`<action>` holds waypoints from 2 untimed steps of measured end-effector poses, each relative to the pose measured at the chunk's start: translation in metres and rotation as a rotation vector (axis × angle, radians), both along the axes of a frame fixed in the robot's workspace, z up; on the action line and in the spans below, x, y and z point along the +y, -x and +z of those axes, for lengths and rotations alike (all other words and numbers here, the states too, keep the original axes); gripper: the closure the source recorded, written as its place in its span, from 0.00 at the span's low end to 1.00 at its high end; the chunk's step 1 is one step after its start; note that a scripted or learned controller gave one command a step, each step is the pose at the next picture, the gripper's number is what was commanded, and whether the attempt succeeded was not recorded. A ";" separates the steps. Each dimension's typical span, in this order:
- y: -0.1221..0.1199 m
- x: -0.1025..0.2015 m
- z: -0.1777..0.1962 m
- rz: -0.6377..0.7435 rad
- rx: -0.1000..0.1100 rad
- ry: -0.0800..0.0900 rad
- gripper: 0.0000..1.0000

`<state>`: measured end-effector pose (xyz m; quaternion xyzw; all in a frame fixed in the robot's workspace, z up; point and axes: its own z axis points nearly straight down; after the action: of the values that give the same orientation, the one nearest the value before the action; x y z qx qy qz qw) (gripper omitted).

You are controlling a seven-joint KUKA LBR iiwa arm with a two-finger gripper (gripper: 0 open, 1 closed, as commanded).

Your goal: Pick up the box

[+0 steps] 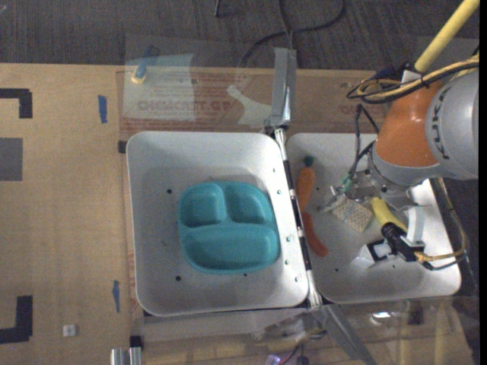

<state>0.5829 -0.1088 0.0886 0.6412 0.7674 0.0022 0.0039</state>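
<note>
The box (352, 217) is small and pale with a speckled pattern. It lies tilted near the middle of the right bin (434, 284). My gripper (344, 195) hangs from the grey and orange arm just above and to the left of the box, close to its upper edge. The box rests on the bin floor, and I cannot tell whether the gripper touches it.
An orange carrot (305, 186) with a green top and a red-orange piece (313, 238) lie along the right bin's left wall. A short yellow thing (383, 210) sits right of the box. A teal divided plate (227, 226) lies in the left bin (152, 166).
</note>
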 end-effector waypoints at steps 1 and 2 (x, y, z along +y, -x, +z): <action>-0.001 -0.004 0.011 -0.006 -0.006 0.002 1.00; 0.047 0.048 0.096 -0.015 0.007 -0.002 1.00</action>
<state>0.5363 -0.0609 0.1849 0.6469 0.7626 0.0006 0.0007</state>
